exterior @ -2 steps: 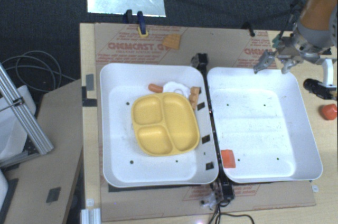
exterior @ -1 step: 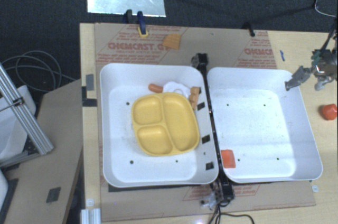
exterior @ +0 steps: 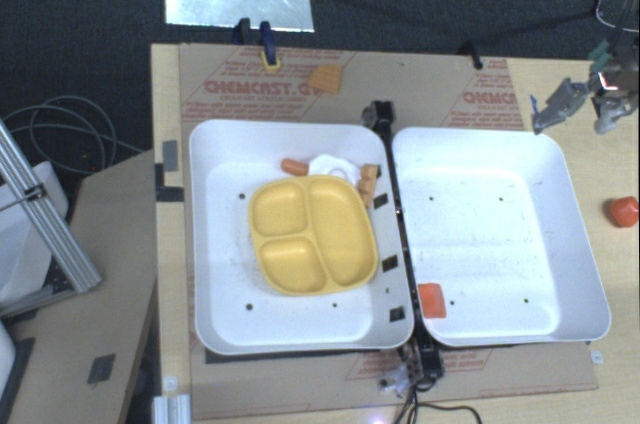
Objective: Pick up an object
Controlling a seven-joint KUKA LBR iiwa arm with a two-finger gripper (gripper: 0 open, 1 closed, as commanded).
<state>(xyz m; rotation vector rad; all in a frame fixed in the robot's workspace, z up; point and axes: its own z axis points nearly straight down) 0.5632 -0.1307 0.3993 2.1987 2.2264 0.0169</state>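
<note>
You can read "CHEMCAST" printed in red on the brown protective sheet [exterior: 420, 82] that covers the worktop. It stands once above the left bin [exterior: 215, 312], near the back edge, and again above the right bin [exterior: 570, 182], with smaller red lines beneath that are too fine to make out. More red print along the front edge is unreadable.

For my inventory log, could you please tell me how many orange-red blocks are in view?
2: one orange-red block sits at the near-left corner inside the right bin; the other lies on the bench right of that bin. Others could hide beneath the yellow tray.
</note>
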